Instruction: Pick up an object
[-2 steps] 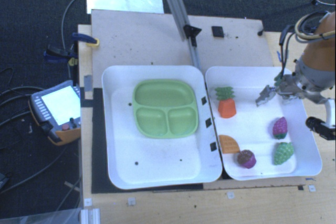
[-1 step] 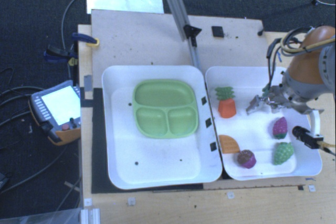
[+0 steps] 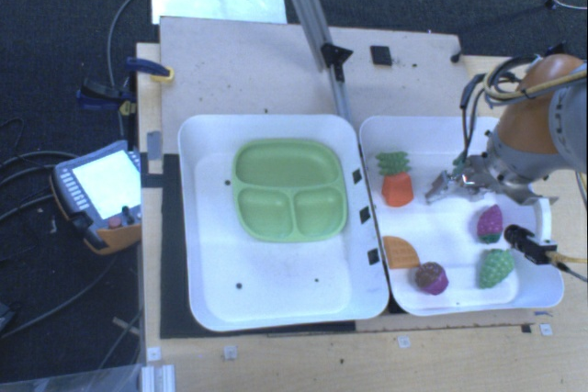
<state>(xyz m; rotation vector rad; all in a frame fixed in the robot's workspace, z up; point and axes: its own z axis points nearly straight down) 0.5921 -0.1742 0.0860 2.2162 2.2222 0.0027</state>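
Observation:
The right bin [image 3: 441, 128] holds several toy foods: an orange carrot with a green top [image 3: 396, 179], an orange slice [image 3: 401, 250], a dark purple fruit [image 3: 431, 277], a magenta fruit [image 3: 490, 223] and a green grape bunch [image 3: 495, 267]. My gripper [image 3: 439, 190] hangs over the middle of this bin, just right of the carrot, with its fingers spread and nothing between them. The arm comes in from the right edge, its orange band above the wrist.
The left bin [image 3: 211, 280] holds a green divided plate [image 3: 289, 190]. A grey pole [image 3: 308, 0] slants across the back board. A teach pendant [image 3: 99, 196] and cables lie on the floor at left.

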